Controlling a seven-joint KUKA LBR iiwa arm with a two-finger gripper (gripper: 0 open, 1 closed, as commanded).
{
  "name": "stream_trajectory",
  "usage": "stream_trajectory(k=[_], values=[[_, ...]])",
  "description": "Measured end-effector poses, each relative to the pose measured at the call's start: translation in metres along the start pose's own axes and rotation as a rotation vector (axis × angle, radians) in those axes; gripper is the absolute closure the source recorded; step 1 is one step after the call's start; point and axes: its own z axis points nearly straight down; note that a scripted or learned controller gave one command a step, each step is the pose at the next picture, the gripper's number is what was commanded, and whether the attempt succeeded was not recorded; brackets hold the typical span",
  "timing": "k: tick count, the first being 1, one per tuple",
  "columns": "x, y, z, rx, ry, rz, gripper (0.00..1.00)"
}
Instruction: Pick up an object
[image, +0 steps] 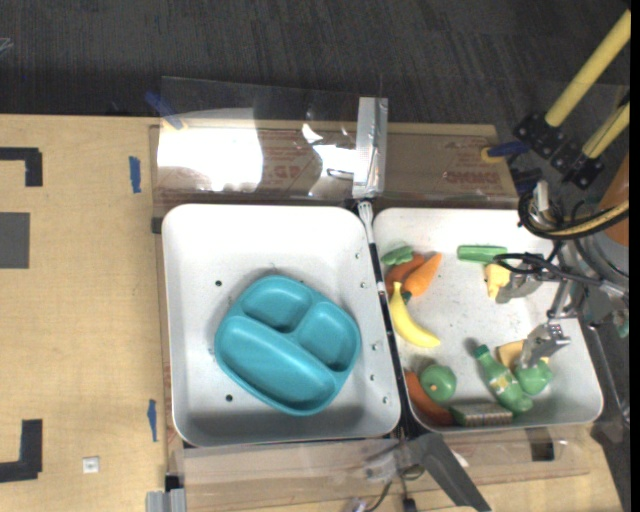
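I see the gripper (534, 315) low over the right bin (585, 405), near its right wall, fingers (545, 343) spread with nothing between them. The lower finger tip sits just above a green toy vegetable (520, 385); contact is unclear from this angle. Also in that bin: a banana (409, 318) beside a carrot (420, 274) along the left wall, a green apple (437, 380) at the front, and a green piece (482, 253) toward the back. The left bin (190, 300) holds a teal divided plate (288, 343).
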Motion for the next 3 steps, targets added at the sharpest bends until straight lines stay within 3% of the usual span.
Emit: stream_trajectory(k=[1,2,3], values=[[-0.006,-0.024,0.089,-0.002,0.004,-0.227,0.0],[-0.071,-0.071,0.169,0.005,-0.013,-0.253,0.0],[-0.006,-0.028,0.171,0.001,-0.007,-0.264,0.0]])
